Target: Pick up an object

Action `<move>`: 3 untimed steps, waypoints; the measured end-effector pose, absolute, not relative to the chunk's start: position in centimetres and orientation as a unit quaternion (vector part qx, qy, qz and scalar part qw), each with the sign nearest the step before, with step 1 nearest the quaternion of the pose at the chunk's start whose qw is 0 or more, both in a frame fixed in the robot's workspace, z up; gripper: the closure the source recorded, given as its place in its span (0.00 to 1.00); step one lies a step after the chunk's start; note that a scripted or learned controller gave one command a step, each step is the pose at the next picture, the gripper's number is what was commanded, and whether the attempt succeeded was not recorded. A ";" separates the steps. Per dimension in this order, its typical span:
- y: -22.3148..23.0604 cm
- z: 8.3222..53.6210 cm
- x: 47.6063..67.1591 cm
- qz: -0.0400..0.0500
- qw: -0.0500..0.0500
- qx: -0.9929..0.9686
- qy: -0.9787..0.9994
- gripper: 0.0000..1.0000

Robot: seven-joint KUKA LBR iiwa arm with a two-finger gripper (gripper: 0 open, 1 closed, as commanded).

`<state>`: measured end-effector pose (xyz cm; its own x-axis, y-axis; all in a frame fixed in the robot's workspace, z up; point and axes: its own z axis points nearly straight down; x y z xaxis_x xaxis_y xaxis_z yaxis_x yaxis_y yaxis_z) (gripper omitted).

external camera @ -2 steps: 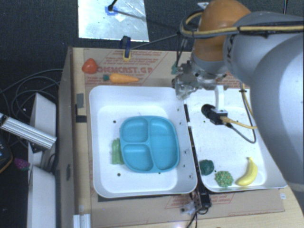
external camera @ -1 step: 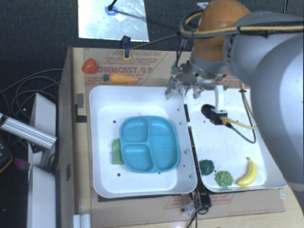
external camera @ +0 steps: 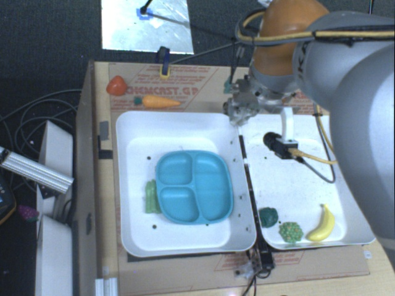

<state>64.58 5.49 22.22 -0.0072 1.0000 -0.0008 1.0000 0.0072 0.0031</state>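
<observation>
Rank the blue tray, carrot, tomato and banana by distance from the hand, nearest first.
From the hand:
1. Blue tray, left bin.
2. Carrot, on cardboard behind the left bin.
3. Tomato and banana: too close to call.

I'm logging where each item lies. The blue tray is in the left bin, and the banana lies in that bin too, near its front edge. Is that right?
Not quite. The blue tray is in the left bin, but the banana lies in the right bin, near its front edge, beside the broccoli. The camera view shows it.
</observation>
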 end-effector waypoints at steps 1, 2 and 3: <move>-2.6 24.1 63.8 0.001 0.002 0.707 0.708 1.00; 2.5 21.2 63.3 0.001 0.000 0.706 0.709 1.00; 2.4 21.2 63.3 0.001 0.000 0.706 0.708 0.00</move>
